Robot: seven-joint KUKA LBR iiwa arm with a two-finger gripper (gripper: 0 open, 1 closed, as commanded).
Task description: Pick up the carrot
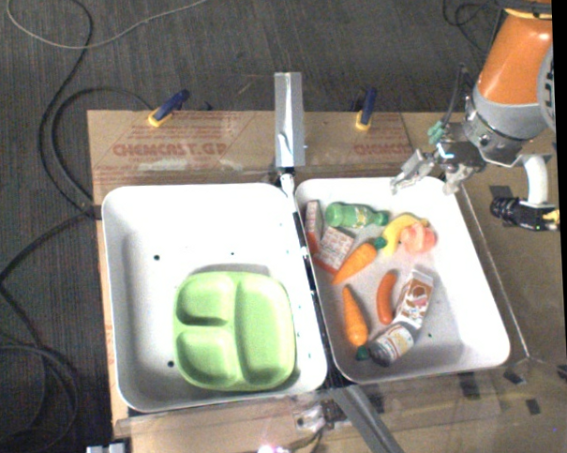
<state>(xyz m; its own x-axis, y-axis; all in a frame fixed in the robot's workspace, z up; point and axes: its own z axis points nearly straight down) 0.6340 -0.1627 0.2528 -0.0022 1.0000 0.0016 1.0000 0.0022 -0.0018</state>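
- Carrot (356,260) lies untouched in the right bin (483,287), near its middle, slanting between a small packet (336,246) and a yellow-and-pink fruit toy (408,232).
- Other orange pieces lie lower down: one (353,316) and a redder one (387,296).
- Gripper (429,167) hovers over the bin's far rim, well apart from the carrot, fingers spread with nothing between them.
- Reach, descent, grasp and lift all appear left to do.
- Left bin (134,237) holds a green tray (236,332).
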